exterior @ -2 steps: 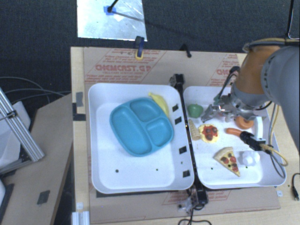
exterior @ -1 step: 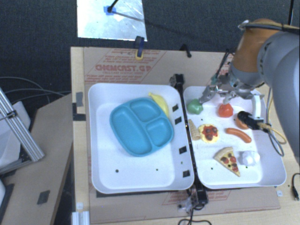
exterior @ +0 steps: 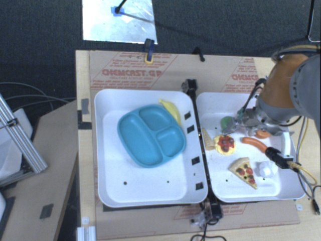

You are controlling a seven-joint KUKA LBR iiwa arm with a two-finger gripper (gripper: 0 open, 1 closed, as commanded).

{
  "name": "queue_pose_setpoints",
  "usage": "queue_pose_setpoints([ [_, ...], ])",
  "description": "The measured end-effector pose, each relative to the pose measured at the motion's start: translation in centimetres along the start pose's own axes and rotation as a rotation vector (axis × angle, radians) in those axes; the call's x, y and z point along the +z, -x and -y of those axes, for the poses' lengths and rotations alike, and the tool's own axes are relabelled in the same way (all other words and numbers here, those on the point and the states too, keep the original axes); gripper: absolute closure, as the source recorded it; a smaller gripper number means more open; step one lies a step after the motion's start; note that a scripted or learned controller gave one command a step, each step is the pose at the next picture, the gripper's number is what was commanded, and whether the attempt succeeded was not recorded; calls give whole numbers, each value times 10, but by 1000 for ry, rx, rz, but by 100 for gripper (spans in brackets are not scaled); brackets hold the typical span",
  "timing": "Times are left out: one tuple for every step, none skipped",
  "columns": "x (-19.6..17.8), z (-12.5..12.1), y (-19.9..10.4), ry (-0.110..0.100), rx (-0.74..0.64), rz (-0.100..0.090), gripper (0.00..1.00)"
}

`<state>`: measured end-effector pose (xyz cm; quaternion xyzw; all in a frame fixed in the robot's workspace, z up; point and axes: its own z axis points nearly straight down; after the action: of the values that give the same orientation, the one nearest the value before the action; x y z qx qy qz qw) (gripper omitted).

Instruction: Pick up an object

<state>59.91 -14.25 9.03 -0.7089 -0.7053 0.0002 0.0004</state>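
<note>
Because it lies nearest the gripper (exterior: 237, 124), the green toy (exterior: 226, 120) looks like the likely pick. It sits in the upper left of the right bin (exterior: 220, 100), right of frame centre. It is probably light, stiff plastic, smooth and apt to slip, so a grip across its narrow middle seems best. Whether the gripper is spread or closed I cannot tell. Just below lie a tart (exterior: 225, 143) and a cone (exterior: 208, 138), then a sausage (exterior: 254, 143) and a pizza slice (exterior: 244, 170). Farther left, the left bin (exterior: 108, 185) holds a blue plate (exterior: 149, 134) and a banana (exterior: 170, 109).
</note>
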Motion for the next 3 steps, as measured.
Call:
queue_pose_setpoints([
  [-58, 28, -63, 3, -14, -2, 0],
  [-96, 48, -147, 5, -17, -3, 0],
  [-105, 47, -142, 6, -10, 0, 100],
])
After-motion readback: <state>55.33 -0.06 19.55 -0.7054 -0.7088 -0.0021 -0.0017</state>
